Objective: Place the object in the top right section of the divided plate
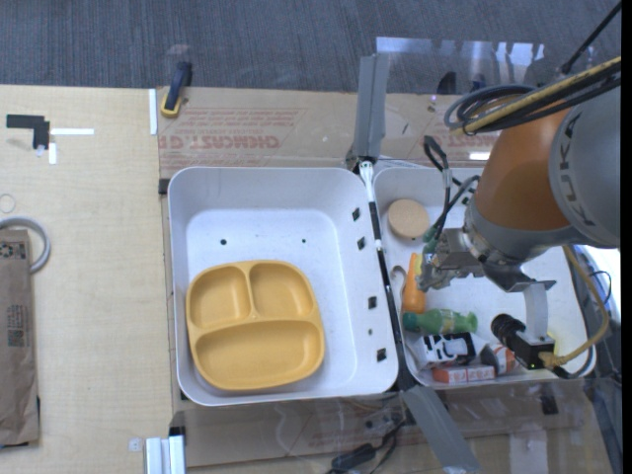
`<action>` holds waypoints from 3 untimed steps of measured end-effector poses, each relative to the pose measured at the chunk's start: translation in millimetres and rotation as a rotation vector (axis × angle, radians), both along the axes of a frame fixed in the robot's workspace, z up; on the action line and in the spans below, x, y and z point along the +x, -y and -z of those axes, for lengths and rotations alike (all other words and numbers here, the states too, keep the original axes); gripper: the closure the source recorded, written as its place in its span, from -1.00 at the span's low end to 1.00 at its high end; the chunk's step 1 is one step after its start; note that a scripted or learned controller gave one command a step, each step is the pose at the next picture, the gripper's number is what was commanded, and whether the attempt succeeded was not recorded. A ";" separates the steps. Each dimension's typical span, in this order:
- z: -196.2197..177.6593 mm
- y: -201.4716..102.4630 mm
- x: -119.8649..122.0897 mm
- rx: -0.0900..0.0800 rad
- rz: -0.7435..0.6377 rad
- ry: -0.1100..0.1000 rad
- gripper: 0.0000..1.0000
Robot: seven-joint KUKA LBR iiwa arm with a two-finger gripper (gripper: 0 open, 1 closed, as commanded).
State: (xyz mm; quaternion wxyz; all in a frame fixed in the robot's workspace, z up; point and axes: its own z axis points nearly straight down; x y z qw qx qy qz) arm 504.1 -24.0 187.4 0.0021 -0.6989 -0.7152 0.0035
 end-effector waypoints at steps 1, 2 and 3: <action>0.1 -70.7 -18.6 -0.002 0.080 -0.002 1.00; 24.7 -149.2 -27.1 0.001 -0.309 -0.003 1.00; 66.8 -218.2 5.6 0.000 -0.432 -0.001 1.00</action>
